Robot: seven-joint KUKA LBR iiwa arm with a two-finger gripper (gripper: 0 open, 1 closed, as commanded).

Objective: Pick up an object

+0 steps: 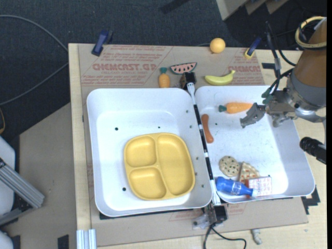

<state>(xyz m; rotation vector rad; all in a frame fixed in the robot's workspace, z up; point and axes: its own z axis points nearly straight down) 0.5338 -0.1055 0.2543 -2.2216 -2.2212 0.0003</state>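
My gripper [265, 118] hovers over the upper part of the right bin [290, 160], with its fingers spread open and nothing between them. A toy carrot [236, 107] lies just left of the left fingertip [251, 117], close to the bin's back wall. A brown sausage [207, 128] rests along the bin's left wall. At the front of this bin lie a cookie [228, 165], a pizza slice [248, 170], a blue packet [233, 187] and a red-and-white box [262, 184].
The left bin [104, 113] holds a yellow divided plate [158, 166]. Behind the bins on the board lie a banana [219, 78], a watermelon slice [184, 67], a small orange toy [164, 80] and an orange ball [218, 45]. Blue clamps [101, 43] hold the board's back corners.
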